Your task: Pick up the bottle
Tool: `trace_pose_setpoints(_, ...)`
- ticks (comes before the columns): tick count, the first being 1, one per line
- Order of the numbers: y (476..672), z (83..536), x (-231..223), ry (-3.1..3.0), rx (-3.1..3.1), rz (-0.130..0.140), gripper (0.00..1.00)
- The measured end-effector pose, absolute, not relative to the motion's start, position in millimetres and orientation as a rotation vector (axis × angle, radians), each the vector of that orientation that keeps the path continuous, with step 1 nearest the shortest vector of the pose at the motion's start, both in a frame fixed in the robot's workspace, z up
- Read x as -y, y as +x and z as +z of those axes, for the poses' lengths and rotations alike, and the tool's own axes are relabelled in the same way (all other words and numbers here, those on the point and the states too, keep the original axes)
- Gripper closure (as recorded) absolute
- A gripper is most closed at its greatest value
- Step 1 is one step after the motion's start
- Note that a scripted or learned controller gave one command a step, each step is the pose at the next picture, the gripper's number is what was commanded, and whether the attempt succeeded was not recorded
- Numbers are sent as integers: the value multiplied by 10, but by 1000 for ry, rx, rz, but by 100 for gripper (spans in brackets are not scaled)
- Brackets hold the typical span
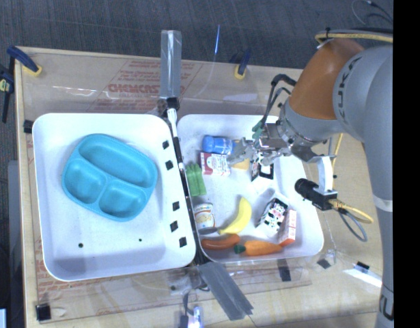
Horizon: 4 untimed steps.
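Approach step: my gripper is over the right bin; can't tell its opening. Next: descend onto the bottle.

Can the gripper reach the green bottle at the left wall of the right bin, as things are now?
Probably yes. The green bottle lies uncovered against the divider, open from above. The gripper hovers in the same bin, to the bottle's right. The wall and the small carton close beside it could crowd the fingers.

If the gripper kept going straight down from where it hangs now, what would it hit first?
Probably the yellow item and the bin floor beside the small carton, just under the gripper in the right bin. Depth is hard to judge from this slanted view.
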State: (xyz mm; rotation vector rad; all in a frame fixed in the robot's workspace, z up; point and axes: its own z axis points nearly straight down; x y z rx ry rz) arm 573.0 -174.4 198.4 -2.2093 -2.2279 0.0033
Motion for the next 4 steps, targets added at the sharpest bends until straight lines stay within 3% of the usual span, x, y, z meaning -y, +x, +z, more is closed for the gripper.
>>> trace_pose_setpoints(1, 6536, 1111, 1600, -2261, 2183, 0, 0)
trace_pose_setpoints(2, 6181, 978, 1278, -2008, 2427, -5, 0)
trace_pose_setpoints(3, 6493, 894, 1246, -1902, 2479, 37, 0)
trace_pose_setpoints(4, 6495, 893, 1245, -1902, 2481, 36, 0)
